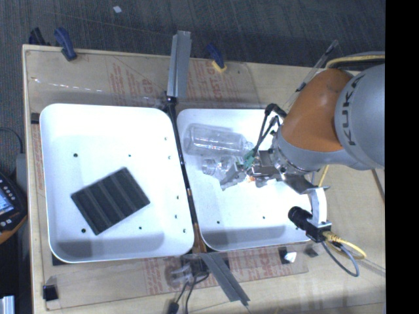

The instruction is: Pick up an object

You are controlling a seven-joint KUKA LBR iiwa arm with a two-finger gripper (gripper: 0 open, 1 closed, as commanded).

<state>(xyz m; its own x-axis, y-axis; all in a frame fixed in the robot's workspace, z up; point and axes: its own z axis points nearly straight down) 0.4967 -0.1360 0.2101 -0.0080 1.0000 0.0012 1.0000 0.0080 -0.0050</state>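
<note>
Grey and banded in orange, the KUKA arm (pixel 327 123) is seen reaching in from the right over the right-hand white bin (pixel 216 234), its gripper (pixel 252 169) lowered toward the middle of that bin. A clear plastic bottle (pixel 213 139) is seen lying on its side in the upper part of the same bin, with a small crumpled clear-and-grey object (pixel 222 170) just below it and right beside the gripper's tip. Whether anything is grasped cannot be told, as the tip is blurred against the transparent clutter. A dark ribbed rectangular slab (pixel 110 199) is shown lying flat and at an angle in the left-hand white bin (pixel 59 120), well apart from the arm. Blue clamps (pixel 65 44) are fixed along the far edge of the wooden bench (pixel 98 70).
</note>
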